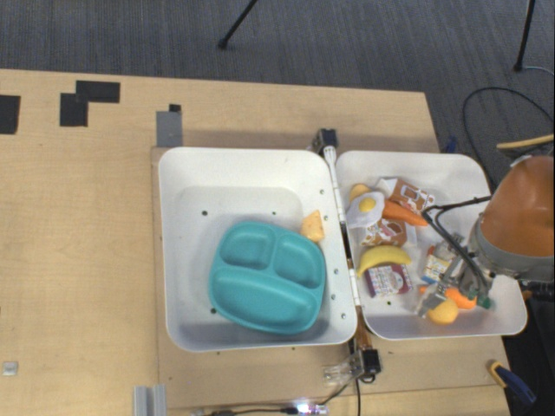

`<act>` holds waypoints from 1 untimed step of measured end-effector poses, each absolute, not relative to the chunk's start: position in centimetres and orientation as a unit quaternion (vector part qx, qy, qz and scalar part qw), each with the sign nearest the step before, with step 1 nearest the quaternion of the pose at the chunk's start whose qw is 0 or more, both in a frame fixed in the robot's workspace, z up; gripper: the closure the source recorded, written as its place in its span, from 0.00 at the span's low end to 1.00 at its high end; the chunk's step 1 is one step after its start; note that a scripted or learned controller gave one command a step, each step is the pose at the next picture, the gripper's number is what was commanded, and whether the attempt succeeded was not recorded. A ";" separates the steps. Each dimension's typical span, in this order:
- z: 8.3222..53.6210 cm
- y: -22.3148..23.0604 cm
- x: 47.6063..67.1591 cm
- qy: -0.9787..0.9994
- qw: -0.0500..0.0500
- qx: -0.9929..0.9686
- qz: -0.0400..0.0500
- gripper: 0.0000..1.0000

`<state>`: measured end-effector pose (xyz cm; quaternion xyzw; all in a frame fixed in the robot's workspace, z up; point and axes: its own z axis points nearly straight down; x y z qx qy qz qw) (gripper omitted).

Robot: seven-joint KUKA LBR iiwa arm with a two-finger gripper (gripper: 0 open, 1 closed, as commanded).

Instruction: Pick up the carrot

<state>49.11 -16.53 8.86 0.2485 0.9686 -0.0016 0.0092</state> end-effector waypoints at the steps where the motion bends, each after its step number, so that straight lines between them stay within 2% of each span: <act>1: 8.9 -17.6 49.2 0.996 0.010 0.091 -0.003 0.00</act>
